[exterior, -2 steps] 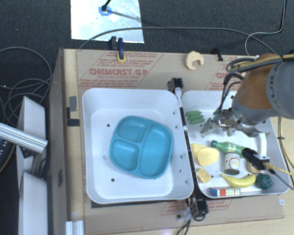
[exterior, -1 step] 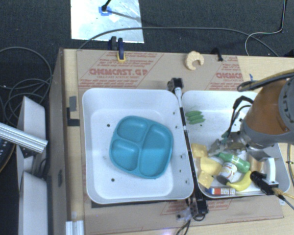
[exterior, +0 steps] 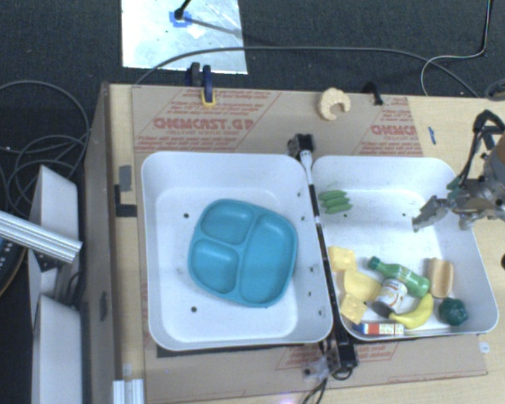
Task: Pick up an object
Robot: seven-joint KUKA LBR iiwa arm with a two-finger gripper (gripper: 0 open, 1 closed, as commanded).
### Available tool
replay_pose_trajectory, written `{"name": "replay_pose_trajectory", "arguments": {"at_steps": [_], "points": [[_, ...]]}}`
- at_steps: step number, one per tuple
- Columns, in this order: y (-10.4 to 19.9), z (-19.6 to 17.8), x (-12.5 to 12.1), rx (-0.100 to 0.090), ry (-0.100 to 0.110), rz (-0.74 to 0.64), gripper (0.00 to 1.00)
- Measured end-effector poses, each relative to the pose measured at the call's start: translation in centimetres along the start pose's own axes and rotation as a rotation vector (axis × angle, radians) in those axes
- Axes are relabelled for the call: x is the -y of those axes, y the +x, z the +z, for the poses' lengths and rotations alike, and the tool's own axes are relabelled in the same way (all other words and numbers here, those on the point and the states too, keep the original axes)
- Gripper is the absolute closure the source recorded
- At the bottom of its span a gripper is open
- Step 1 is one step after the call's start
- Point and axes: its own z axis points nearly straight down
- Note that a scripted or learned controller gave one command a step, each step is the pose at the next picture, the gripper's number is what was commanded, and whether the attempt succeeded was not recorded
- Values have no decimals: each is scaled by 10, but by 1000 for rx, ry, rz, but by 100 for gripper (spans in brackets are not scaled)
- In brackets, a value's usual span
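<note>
The gripper is positioned over the upper right part of the right bin, reaching in from the right edge of the view. One grey finger points left and slightly down toward the bin floor; whether the pincer is spread or pressed together cannot be told from this angle. Nothing is visible between its fingers.

Candidate objects — all in the right bin:

- Green bottle: below the gripper and slightly left, lying on its side, well apart from the finger.
- Banana: further below the gripper, near the bin's front wall, just beside the bottle.
- Yellow pieces: below and to the left of the gripper, by the divider between the bins.
- Tan bread-like item: directly below the gripper, right of the bottle.
- Dark green round item: below and slightly right of the gripper, in the front right corner.
- Green pods: to the left of the gripper, near the divider — at roughly the same height in the view.

The left bin, far left of the gripper, holds a blue compartment plate. A beige lump lies on the bench above and left of the gripper, outside both bins.
</note>
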Motion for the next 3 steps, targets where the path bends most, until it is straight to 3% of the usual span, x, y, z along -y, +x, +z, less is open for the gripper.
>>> {"name": "replay_pose_trajectory", "arguments": {"at_steps": [1,2,3], "points": [[29,88,-39,-3,6,-2,0],[102,35,-84,-3,2,-4,0],[68,94,-21,-2,6,0,0]]}}
